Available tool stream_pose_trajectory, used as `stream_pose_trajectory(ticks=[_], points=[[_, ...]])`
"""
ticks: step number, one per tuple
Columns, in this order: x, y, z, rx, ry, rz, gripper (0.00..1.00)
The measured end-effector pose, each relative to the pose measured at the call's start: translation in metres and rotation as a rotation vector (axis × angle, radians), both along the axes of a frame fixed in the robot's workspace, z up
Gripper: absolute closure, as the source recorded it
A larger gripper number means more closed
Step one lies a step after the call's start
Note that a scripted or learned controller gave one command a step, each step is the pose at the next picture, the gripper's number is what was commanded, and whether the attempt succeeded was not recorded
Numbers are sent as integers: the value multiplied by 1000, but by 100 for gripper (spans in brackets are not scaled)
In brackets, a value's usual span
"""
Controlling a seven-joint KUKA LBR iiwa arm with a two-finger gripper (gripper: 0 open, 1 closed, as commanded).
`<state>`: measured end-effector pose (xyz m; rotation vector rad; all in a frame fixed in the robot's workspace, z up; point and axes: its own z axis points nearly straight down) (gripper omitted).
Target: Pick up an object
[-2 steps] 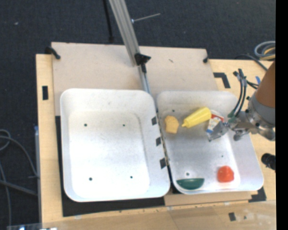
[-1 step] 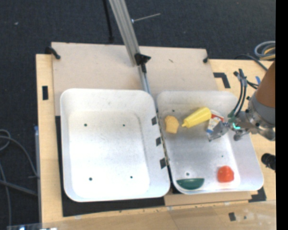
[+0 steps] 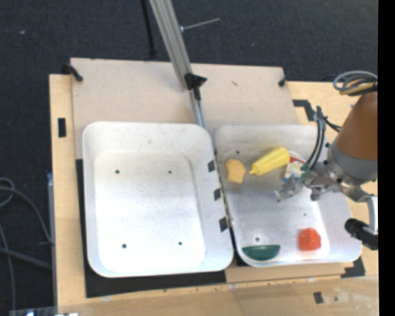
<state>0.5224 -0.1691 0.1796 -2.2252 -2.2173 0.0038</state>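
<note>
The right bin (image 3: pixel 329 250) holds several objects. A yellow bottle-shaped piece (image 3: pixel 270 161) lies tilted near the bin's back, with a tan lump (image 3: pixel 235 170) to its left. A red round object (image 3: pixel 309 239) and a dark green curved piece (image 3: pixel 261 251) rest near the front rim. My gripper (image 3: pixel 288 190) hangs low over the middle of this bin, just right of and below the yellow piece. A small white and red item (image 3: pixel 295 169) sits close behind the gripper, partly hidden by it.
The left bin (image 3: pixel 99 176) sits beside the right one, their rims touching. A slanted metal pole (image 3: pixel 174 41) rises from the bench behind the bins. The arm's grey and orange wrist (image 3: pixel 359 137) covers the right bin's right side.
</note>
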Motion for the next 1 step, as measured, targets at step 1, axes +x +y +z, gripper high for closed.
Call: stream_pose_trajectory(ticks=[1], points=[[-10,-6,-53,1,3,2,0]])
